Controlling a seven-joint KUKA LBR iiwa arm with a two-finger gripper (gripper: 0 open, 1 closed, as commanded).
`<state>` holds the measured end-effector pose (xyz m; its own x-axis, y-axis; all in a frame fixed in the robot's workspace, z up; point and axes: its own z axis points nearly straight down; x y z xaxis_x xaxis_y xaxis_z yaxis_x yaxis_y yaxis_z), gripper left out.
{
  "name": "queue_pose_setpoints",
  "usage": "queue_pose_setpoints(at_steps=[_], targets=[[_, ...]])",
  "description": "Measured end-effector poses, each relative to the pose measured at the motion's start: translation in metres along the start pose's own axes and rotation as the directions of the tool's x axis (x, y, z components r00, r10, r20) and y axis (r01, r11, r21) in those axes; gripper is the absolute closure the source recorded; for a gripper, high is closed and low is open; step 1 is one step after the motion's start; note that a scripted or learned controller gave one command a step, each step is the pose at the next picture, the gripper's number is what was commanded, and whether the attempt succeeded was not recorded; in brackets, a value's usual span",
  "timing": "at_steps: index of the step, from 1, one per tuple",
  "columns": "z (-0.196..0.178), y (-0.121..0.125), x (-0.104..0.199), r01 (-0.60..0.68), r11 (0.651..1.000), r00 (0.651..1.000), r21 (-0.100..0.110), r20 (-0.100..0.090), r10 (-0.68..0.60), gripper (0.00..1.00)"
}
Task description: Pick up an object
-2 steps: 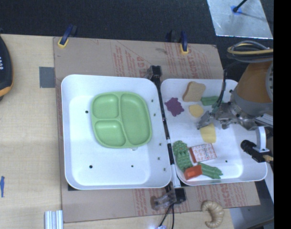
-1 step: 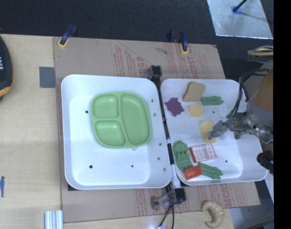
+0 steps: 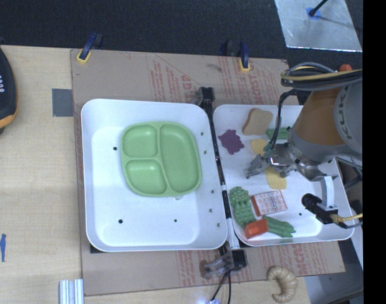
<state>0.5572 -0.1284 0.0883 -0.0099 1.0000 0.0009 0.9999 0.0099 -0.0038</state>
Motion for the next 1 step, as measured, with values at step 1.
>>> queue_pose_setpoints(at_steps=[1], targets=[[-0.0147, -0.0008, -0.0043, -0.004, 1.0, 1.0, -0.001, 0.003, 0.004, 1.0]])
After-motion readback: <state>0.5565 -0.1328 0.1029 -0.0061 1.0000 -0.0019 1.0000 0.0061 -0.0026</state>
